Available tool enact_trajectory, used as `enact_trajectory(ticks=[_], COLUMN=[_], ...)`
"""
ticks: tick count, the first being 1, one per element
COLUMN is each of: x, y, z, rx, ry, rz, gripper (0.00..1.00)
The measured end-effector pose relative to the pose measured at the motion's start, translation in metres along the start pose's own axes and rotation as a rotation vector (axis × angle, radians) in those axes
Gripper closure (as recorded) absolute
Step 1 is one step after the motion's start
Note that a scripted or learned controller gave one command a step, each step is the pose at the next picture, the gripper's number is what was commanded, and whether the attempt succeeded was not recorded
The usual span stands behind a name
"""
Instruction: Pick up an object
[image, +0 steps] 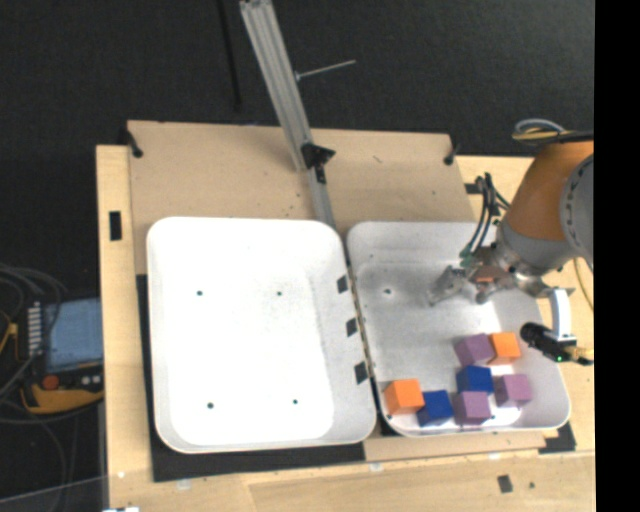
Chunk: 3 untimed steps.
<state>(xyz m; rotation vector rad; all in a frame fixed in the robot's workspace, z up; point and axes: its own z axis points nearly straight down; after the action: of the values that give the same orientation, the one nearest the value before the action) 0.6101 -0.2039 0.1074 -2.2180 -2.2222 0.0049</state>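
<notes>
The robot's hand (462, 285) hovers over the bare upper part of the right bin (400, 262); whether it is released or clenched cannot be told. Below it, near the bin's lower edge, lie purple (474, 349), orange (405, 395) and blue blocks (436, 408), well apart from the hand.

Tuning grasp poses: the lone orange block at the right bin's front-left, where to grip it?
Likely from straight above, gripper closing across the orange block on its front and back faces. A blue block crowds its right side and the right bin's wall its left.
</notes>
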Motion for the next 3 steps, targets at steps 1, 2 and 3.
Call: enact_trajectory(ticks=[1,2,3], x=[-0.002,0.001,-0.001], y=[0.002,-0.006,-0.005], z=[-0.014,-0.067,-0.121], rx=[-0.009,-0.011,-0.012], ry=[-0.001,-0.002,-0.002], rz=[0.004,0.006,-0.001], gripper=[1.00,1.00,1.00])
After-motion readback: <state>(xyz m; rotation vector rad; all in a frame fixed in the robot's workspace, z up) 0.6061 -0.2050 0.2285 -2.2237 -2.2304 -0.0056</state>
